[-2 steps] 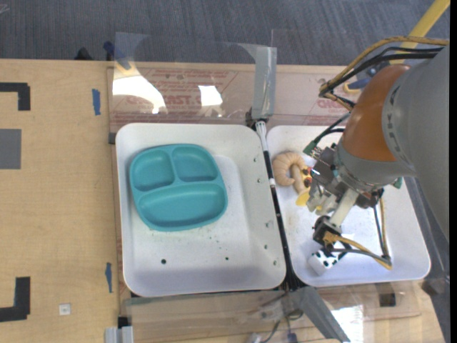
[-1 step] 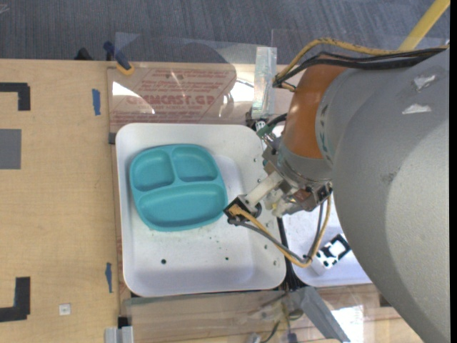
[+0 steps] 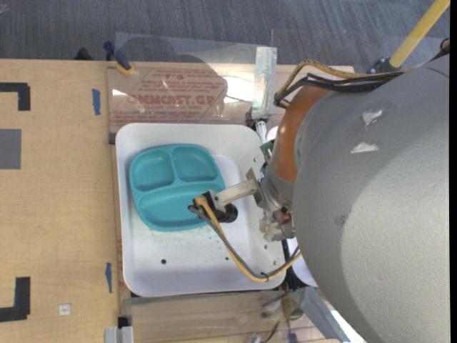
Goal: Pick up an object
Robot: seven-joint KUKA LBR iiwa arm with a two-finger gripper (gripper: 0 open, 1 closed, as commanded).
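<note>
A teal divided plate (image 3: pixel 171 184) with three compartments lies in the left part of the white bin (image 3: pixel 143 263). The grey arm with its orange band reaches in from the right and covers the bin's right side. The wrist hangs over the bin just right of the plate's lower right rim. The arm's bulk hides the gripper's fingertips.
A clear plastic sheet with red print (image 3: pixel 171 95) lies behind the bin. The wooden bench top (image 3: pixel 50 191) extends to the left. The bare bin floor (image 3: pixel 178 259) in front of the plate shows a few dark specks.
</note>
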